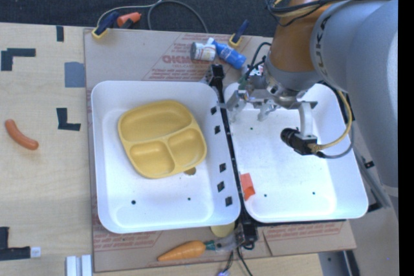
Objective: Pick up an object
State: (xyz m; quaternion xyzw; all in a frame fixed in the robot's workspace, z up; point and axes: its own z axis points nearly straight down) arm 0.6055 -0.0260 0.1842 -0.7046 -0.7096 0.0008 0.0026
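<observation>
1. My arm [349, 55] is the biggest thing here. It is round, smooth and grey, with a shiny orange band, and it reaches in from the right.
2. Two shallow white bins sit side by side on a brown cardboard sheet [174, 58]. The left bin [110, 203] and the right bin [336, 203] are smooth plastic with rounded corners.
3. A yellow plate [162, 138] lies flat in the left bin. It is smooth and rounded, with three parts to hold food.
4. My claw [251, 110] hangs over the far left corner of the right bin. Its two thin metal fingers [264, 112] stand a little apart, and nothing is between them.
5. An orange toy carrot [183, 251], long and pointed, lies on the cardboard near the front, outside the bins.
6. A small toy sausage [21, 135], curved and reddish orange, lies far off to the left on the pale wood table [39, 191].
</observation>
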